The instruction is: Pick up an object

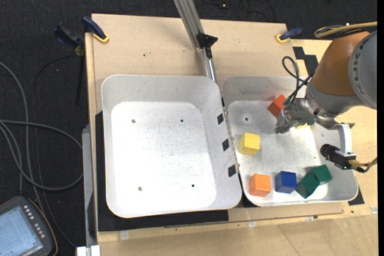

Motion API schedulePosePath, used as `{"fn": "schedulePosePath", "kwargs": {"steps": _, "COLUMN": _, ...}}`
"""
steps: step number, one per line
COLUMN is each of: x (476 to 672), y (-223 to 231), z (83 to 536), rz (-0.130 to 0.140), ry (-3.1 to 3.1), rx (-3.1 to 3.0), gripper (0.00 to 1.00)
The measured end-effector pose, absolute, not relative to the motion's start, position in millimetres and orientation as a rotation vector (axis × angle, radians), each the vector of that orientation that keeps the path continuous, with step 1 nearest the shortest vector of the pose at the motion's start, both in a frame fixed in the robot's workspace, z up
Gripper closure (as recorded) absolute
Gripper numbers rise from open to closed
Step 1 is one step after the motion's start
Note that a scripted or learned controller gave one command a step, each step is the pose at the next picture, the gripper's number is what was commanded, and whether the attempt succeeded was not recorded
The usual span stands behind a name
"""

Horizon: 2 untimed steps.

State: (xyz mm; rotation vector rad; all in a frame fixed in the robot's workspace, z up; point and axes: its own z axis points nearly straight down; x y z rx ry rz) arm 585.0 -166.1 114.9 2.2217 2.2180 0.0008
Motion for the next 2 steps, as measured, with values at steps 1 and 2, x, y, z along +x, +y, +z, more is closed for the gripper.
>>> {"fn": "schedulePosePath", "kwargs": {"steps": 1, "x": 586.8, "y": -165.7, "z": 157.5, "rz": 0.004, "ry": 2.219, "rx": 2.216, "gripper": 1.00}}
{"fn": "schedulePosePath", "kwargs": {"steps": 2, "x": 592.4, "y": -158.3, "z": 204.7, "rz": 0.005, "ry": 2.221, "rx": 2.213, "gripper": 1.00}}
